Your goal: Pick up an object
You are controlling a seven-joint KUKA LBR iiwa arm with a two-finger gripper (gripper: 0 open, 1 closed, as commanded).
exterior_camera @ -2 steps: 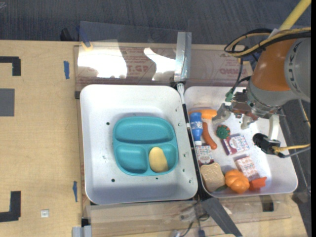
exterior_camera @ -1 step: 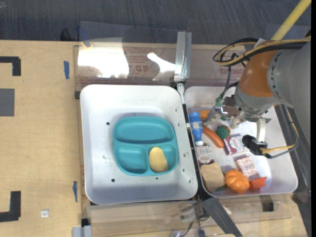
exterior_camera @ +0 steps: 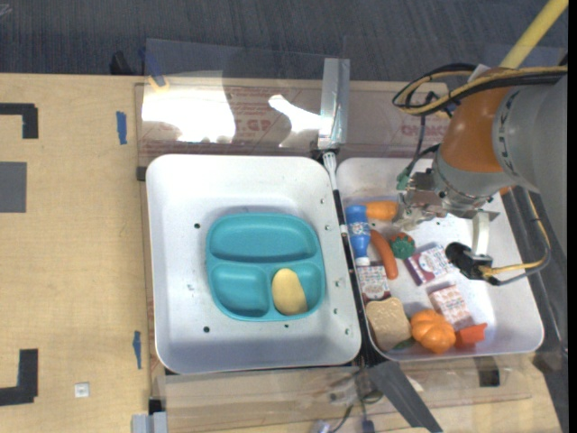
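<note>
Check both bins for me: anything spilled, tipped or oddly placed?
Nothing stands out. The teal tray sits flat in the left bin with a yellow potato in one compartment. The right bin holds a loose jumble of toy food, nothing spilled over its rim.

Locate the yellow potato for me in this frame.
The yellow potato lies in the lower right compartment of the teal divided tray, which sits in the left white bin in the camera view.

We're looking at a robot lab: plywood bench [exterior_camera: 72,269] w/ black tape marks [exterior_camera: 22,120], two white bins [exterior_camera: 171,197], toy food, a teal tray [exterior_camera: 261,260], loose cables [exterior_camera: 433,88], grey carpet [exterior_camera: 270,7], and a grey arm [exterior_camera: 523,138].
</note>
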